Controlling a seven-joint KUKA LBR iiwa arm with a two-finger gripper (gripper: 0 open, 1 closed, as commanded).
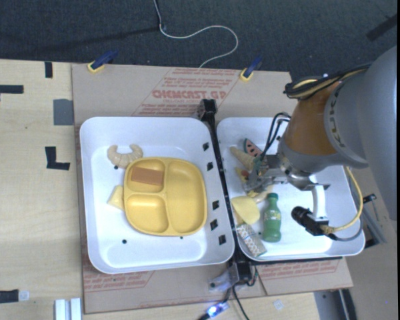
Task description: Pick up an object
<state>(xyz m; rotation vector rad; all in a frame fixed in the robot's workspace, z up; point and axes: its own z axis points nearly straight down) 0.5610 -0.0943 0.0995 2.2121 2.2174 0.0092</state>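
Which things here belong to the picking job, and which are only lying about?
For the job, in the right bin:
tool
green bottle
yellow wedge
watermelon slice
silver packet

Lying about:
yellow tray in the left bin
croissant
blue clips
white cable

Grey arm with orange band reaches from the right over the right bin [340, 245], gripper [261, 173] low among small clutter beside a green bottle [272, 216] and yellow wedge [247, 210]; left bin [100, 245] holds a yellow divided tray [165, 196] and a pale curved piece [123, 155].
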